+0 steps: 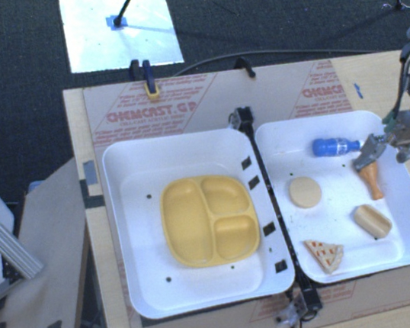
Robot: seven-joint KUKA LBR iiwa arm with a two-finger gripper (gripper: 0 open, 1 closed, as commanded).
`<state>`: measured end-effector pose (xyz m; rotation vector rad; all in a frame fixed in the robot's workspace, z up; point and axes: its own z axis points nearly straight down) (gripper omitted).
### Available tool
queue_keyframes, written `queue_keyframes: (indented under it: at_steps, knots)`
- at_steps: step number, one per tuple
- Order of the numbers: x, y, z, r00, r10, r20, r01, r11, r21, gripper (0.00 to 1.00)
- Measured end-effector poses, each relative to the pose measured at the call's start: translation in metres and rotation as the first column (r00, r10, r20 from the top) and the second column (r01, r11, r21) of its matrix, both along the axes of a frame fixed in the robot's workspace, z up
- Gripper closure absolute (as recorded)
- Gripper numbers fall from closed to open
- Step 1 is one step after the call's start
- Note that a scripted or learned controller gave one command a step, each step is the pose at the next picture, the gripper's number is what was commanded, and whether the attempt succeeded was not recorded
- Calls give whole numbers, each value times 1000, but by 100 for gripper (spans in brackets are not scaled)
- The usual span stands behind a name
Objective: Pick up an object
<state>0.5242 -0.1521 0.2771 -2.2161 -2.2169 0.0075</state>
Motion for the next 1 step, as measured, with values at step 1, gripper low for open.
queue_keyframes:
  at_steps: [1]
  knots:
    - [2, 0, 5, 1000, 3, 10, -3, 1000, -2, 0]
